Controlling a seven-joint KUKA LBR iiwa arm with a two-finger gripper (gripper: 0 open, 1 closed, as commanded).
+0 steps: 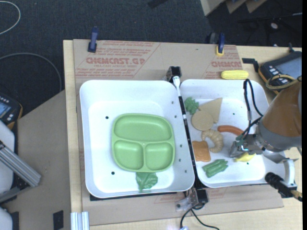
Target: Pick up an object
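The right bin holds several toy foods. There is a green leafy piece, a tan wedge, a round tan slice, a red sausage, a curled tan pastry, an orange square and a green pod. My gripper is low over the bin's right half, just below the sausage. A small yellow piece lies right at its tip, partly hidden by it. The arm's orange band rises to the right.
The left bin holds a green divided plate and a green leaf at its front edge. A yellow item lies on the bench behind the right bin. Blue clamps stand at the back edge.
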